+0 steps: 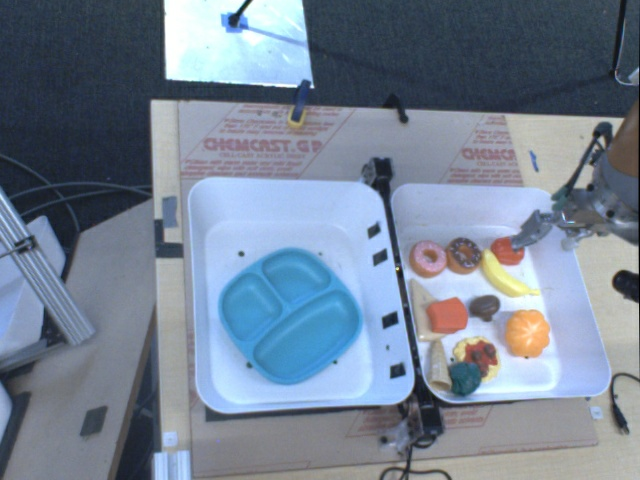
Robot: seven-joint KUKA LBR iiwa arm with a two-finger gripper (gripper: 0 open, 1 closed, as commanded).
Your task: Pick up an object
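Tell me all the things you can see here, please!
Shallow white bins: two, white, side by side on bench.
Blue divided plastic plate: one, left bin.
Pink toy doughnut: one, right bin.
Brown toy doughnut: one, beside pink one.
Yellow toy banana: one, right bin.
Red round toy: one, by the hand.
Orange toy pumpkin: one, right bin.
Orange-red block: one, right bin.
Hand: one, grey, over right bin.

Arm [622,173]: grey metal wrist housing, orange band above it at the frame edge. Thin dark cable looped along its outer side. Gripper [530,232]: slim grey metal fingers, dull finish.
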